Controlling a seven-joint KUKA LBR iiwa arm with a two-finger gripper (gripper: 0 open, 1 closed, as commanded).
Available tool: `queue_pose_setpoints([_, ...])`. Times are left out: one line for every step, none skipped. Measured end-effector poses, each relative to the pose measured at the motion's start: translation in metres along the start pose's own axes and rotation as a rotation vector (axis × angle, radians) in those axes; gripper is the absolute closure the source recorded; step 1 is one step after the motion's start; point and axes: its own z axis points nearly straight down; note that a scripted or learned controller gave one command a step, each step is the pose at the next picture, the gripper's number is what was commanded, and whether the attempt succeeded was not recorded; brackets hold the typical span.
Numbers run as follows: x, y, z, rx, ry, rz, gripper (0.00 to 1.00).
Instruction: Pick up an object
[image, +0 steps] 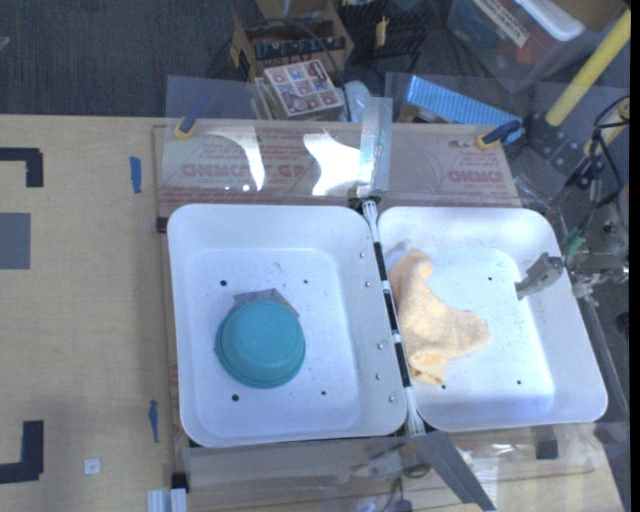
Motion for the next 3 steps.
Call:
queue_pose_setpoints([0.047, 0.004, 0.15, -0.013, -0.003, -0.095, 0.0])
queue_pose_setpoints([0.046, 0.005, 0.14, -0.017, -0.002, -0.09, 1.0])
queue_pose_setpoints([0.045, 0.005, 0.14, -0.016, -0.003, -0.09, 0.0])
